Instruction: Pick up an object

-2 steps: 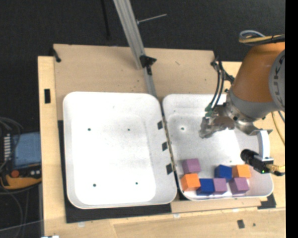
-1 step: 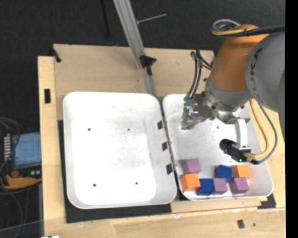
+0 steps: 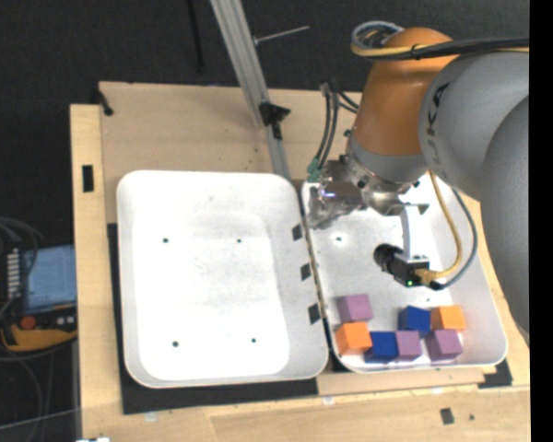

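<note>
While the arm [image 3: 461, 109] hangs over the upper part of the right bin [image 3: 461, 365], nothing looks picked yet, so the task reads as early or mid-approach. End effector [image 3: 330, 201] sits low near the top-left corner of that bin, close against the divider edge between the two bins. Its state: cannot tell, too blurred and partly masked by the wrist body.

All candidate objects lie clustered at the near end of the right bin, well apart from the end effector. Purple block [image 3: 355, 307] sits just above an orange block [image 3: 354, 338]. Beside those, a blue block [image 3: 383, 345] touches or nearly touches a second purple block [image 3: 408, 343]. Further right, another blue block [image 3: 414, 319], a small orange block [image 3: 449, 317] and a third purple block [image 3: 444, 343] are packed close. None appears lifted; all seem to rest on the bin floor.

Left bin [image 3: 212, 187] carries only a few dark specks on its floor. Bench [image 3: 88, 210] is light wood under both bins.

Left to do, as a judgement: move toward the cluster, descend, close on one block, lift.

Writing: part of dark lettering runs along the grey arm link near the orange band, probably the maker's name, but cropped and slanted, not fully readable. No labels readable on blocks or bins.
</note>
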